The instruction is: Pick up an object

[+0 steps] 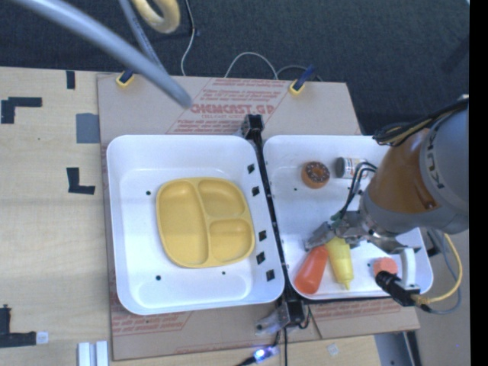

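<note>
Meanwhile left bin [126, 204] holds yellow divided plate [204, 221].

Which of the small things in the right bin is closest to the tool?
The yellow bottle, lying directly under the tool. The orange bottle lies beside it, farther left, and the brown round piece sits apart near the bin's far side.

Two white bins sit side by side on a brown cardboard sheet [229, 101] printed with red lettering. Left bin [126, 174]: one yellow divided plate [204, 221], three compartments, lying flat near centre. Yellow clamps [124, 78] at the cardboard's far corners. Wooden bench [46, 227] carries black tape marks.
</note>
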